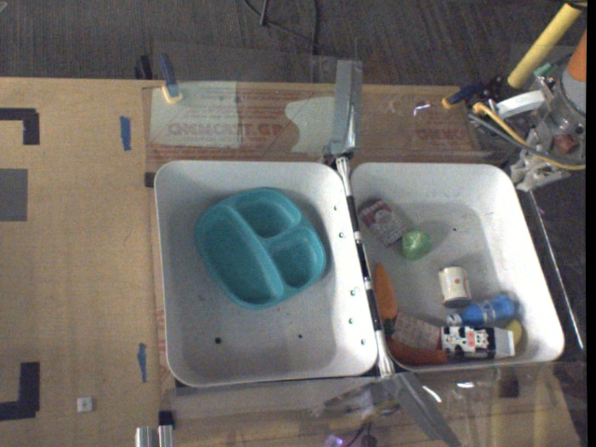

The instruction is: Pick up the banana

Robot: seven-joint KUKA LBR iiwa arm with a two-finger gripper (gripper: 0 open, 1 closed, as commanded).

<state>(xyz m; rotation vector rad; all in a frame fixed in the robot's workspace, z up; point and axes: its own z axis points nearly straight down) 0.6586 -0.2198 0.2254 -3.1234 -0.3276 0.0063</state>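
A pale yellow shape (517,335) peeks out at the right end of a milk-style carton (477,341) in the right bin's (503,203) near right corner. It may be the banana, and most of it is hidden. My gripper (534,166) is at the top right, just outside the right bin's far right corner, among cables. It is far from the yellow shape and I see nothing in it.
The right bin also has a red-and-white packet (382,222), a green fruit (416,243), an orange carrot (385,291), a white can (453,285), a blue bottle (491,310) and a red item (416,352). A teal divided plate (261,246) lies in the left bin (186,324).
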